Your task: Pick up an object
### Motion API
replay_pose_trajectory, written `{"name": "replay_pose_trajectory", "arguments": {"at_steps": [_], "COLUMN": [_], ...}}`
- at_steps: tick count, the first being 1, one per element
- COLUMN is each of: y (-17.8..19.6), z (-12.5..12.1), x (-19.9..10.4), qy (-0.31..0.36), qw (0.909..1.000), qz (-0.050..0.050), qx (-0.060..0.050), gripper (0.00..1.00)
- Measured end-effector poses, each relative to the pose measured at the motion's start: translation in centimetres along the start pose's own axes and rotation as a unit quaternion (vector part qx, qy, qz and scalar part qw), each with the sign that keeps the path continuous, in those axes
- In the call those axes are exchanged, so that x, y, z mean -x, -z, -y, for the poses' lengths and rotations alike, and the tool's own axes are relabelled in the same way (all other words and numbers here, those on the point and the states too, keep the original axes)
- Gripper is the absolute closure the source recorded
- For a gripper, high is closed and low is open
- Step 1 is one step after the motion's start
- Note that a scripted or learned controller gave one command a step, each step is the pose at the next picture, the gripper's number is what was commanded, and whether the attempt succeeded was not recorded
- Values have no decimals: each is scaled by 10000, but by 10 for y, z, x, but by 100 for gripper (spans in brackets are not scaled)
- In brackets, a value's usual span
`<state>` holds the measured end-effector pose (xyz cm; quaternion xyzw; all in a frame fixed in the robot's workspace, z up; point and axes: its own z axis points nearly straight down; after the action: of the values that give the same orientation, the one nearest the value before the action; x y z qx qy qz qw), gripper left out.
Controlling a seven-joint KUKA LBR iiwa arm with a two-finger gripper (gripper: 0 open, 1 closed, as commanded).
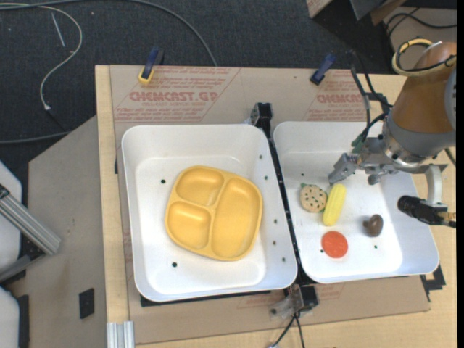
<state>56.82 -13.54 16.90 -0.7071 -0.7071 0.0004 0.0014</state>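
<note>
Claw [357, 167] hangs low over right bin [304, 140], above corn [334, 204].

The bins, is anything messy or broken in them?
Nothing stands out. The yellow tray lies flat in the left bin; the corn, cookie, orange disc and brown piece lie apart or side by side.
</note>
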Motion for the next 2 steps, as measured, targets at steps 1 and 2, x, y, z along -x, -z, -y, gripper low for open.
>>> {"name": "replay_pose_trajectory", "arguments": {"at_steps": [1,2], "y": [-43,-29], "z": [0,-2], "x": [3,3], "qy": [-1,-2], "qw": [10000,10000], "qz": [-5,0], "qx": [-22,13], "gripper": [0,100]}}
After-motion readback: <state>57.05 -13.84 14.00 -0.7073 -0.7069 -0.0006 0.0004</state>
